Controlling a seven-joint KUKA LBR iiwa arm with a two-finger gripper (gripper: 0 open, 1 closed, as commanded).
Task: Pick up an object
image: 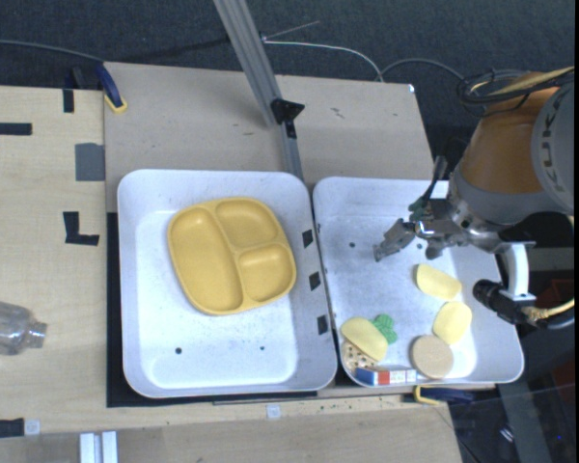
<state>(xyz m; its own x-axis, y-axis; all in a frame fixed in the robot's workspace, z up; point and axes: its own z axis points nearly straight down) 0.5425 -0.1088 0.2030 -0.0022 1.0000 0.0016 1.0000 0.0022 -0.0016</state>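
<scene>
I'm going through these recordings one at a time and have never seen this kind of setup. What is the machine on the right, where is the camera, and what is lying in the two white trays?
One camera looks down at a slant on a bench. The grey and orange robot arm reaches in from the right; its tool hangs above the right shallow white bin, apart from the items there. I see nothing between its fingers. Near that bin's front lie two pale yellow lumps, a tan round disc, a yellow piece with a green bit and a small flat printed packet. The left shallow white bin holds a yellow three-compartment plastic plate. A clear plastic bottle lies on the bench's left.
</scene>
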